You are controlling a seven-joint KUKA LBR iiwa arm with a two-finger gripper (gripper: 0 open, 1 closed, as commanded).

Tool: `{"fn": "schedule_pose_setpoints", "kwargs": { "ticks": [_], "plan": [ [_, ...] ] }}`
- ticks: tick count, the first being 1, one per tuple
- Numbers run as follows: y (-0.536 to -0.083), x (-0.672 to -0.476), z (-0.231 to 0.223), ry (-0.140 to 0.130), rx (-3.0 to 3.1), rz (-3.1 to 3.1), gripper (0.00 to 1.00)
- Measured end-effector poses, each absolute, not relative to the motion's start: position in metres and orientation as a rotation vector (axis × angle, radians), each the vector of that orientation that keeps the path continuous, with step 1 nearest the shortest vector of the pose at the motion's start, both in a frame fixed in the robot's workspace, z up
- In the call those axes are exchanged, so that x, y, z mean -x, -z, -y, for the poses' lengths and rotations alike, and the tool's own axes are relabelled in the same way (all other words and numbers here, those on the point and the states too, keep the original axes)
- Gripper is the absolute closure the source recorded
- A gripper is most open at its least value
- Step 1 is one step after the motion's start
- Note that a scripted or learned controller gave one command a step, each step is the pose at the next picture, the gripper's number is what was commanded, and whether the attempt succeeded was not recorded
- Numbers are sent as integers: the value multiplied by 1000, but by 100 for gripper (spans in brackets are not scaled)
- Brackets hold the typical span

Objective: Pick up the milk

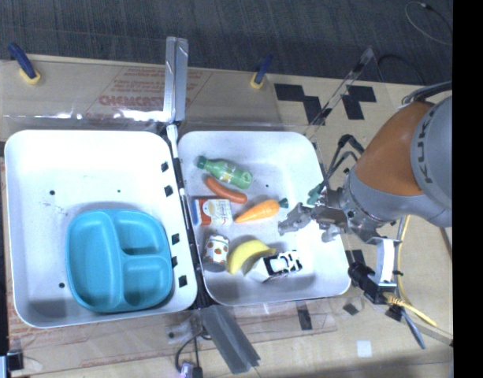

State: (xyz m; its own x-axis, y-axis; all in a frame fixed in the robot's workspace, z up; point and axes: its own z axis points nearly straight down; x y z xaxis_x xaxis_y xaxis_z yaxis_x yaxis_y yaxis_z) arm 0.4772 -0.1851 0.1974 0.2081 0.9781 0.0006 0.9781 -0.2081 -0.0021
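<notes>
Your gripper (298, 219) hovers over right bin (320, 160), finger state unclear. Milk (282, 264) beside banana (247, 254), below gripper, untouched.

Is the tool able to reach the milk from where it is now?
Probably yes. The milk lies near the right bin's front, just below the tool, with only the banana touching its left side.
</notes>
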Motion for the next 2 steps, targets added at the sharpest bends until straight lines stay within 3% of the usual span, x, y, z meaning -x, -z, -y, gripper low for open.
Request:
{"fn": "schedule_pose_setpoints", "kwargs": {
  "ticks": [1,2],
  "plan": [
    [-98,-481,165,14,2258,2196,0],
    [-167,-530,147,-1,2336,2096,0]
  ]
}}
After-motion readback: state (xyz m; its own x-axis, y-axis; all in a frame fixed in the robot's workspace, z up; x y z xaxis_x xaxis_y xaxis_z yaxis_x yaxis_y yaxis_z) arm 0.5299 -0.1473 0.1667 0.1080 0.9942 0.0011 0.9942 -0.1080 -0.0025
